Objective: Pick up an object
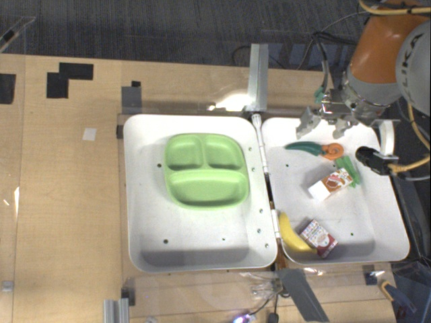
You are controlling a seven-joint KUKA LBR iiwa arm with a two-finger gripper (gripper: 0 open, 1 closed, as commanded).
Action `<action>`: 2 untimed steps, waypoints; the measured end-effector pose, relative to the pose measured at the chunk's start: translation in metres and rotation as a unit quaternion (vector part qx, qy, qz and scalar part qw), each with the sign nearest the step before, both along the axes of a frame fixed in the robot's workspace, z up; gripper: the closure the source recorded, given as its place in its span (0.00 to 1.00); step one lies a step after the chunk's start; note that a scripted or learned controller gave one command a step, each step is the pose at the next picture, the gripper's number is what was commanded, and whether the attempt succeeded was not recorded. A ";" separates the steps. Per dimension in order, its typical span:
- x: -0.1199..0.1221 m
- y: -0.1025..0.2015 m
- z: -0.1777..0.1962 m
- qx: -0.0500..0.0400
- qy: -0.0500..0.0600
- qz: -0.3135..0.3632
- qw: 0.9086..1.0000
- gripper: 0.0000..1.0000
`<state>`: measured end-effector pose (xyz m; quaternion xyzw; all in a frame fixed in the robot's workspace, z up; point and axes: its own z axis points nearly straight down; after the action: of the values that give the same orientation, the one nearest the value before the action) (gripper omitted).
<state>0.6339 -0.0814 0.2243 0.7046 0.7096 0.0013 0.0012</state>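
Your arm's grey two-finger gripper (328, 122) hangs over the far edge of the right white bin (380, 237), and you can see its fingers spread apart with nothing between them. This looks like the approach step: no object has been taken yet. Just below and in front of the gripper lie a dark green curved pepper-like toy (306, 149) and a small orange carrot-like toy with a green tip (335, 152), the two touching or nearly so. Nearer the bin's middle sits a small white and red carton (332, 183); at the near edge a yellow banana (291, 233) lies against the left wall, just beside a red and white patterned box (317, 237). The left white bin (145, 241) holds a light green divided plate (205, 169). Your closest candidates are the pepper and carrot toys; the next move probably calls for descending over one of them with the fingers straddling its narrow side, taking care not to catch both.
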 end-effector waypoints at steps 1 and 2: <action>0.008 -0.027 -0.101 0.000 0.001 -0.024 1.000 0.00; -0.020 -0.116 -0.077 -0.001 -0.002 0.032 0.999 0.00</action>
<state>0.6141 -0.1976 0.1471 0.6812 0.7321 0.0016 0.0033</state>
